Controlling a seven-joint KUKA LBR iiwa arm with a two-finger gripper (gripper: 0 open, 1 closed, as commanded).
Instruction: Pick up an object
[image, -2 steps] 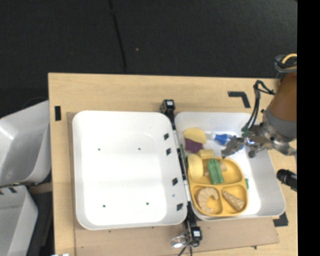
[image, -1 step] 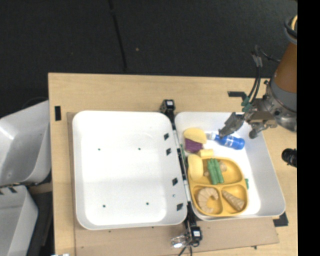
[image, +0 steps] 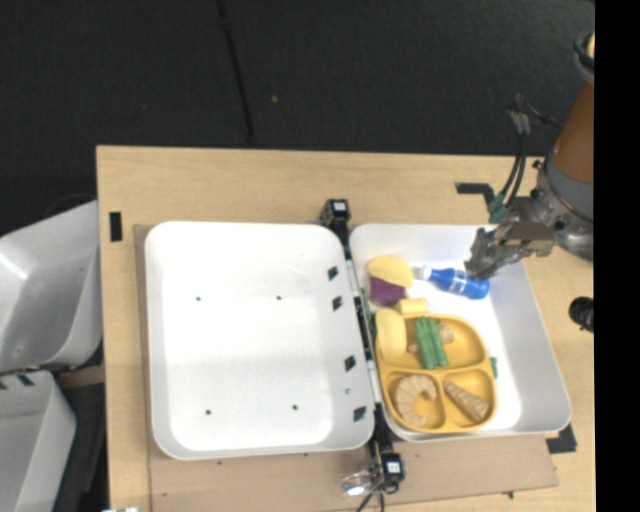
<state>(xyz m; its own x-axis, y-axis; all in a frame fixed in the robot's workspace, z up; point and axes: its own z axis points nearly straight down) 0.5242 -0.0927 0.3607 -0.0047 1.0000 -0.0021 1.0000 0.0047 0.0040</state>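
Blue bottle (image: 459, 283) in right bin (image: 535, 345), just below end effector (image: 487, 257), grip state unclear

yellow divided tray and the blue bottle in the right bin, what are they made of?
Yellow tray: looks like moulded plastic, matte to slightly glossy, with rounded compartment walls and one even colour. Blue bottle: probably plastic, glossy, with a bright highlight along its side and a paler cap end; too small to be sure. Right bin: smooth white, likely plastic too.
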